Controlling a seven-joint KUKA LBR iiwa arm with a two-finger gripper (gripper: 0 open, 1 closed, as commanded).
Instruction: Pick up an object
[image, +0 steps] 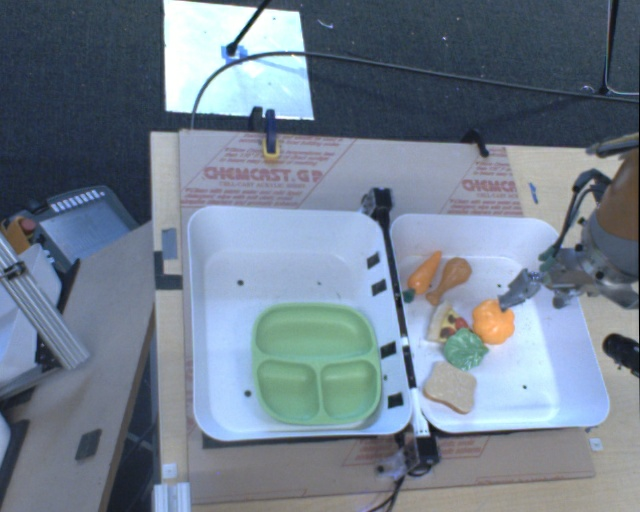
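The right bin (570, 395) holds several toy foods: an orange carrot (425, 270), a brown drumstick (450, 275), a pizza slice (447, 324), an orange pepper (492, 321), a green leafy piece (464, 349) and a slice of bread (449, 388). My gripper (522, 288) reaches in from the right and hangs just above and to the right of the orange pepper, pointing down-left at it. Nothing shows between its tips.
The left bin (220, 260) holds a green divided tray (318, 363). A black clamp strip (392, 310) runs along the wall between the bins. Cables and a yellow clip (271, 150) lie at the bench's far edge. Grey equipment (60, 260) stands at the left.
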